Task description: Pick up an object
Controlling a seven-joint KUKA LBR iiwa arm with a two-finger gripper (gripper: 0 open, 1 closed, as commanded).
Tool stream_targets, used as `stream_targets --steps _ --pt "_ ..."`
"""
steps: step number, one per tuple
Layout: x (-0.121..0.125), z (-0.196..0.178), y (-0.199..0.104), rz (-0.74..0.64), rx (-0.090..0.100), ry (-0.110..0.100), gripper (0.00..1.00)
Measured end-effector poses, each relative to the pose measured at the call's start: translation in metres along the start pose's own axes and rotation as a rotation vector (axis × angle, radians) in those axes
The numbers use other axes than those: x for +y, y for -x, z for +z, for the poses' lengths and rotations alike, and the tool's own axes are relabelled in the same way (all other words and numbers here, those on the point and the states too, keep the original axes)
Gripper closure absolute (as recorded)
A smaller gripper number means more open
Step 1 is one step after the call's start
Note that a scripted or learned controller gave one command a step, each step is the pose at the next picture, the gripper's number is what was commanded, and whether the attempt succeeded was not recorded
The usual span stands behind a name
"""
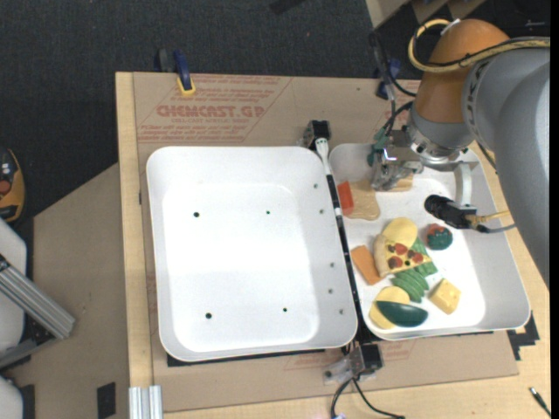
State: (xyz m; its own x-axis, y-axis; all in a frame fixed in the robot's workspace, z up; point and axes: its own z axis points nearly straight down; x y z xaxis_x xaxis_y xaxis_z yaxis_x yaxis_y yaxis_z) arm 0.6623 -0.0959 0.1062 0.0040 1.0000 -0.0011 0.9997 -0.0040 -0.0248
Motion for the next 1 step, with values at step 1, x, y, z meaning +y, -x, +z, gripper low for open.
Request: stream_targets --steps 1 --pt "-0.0053 0.0250 0.0091 -0.002 0.003 -0.001 1.00"
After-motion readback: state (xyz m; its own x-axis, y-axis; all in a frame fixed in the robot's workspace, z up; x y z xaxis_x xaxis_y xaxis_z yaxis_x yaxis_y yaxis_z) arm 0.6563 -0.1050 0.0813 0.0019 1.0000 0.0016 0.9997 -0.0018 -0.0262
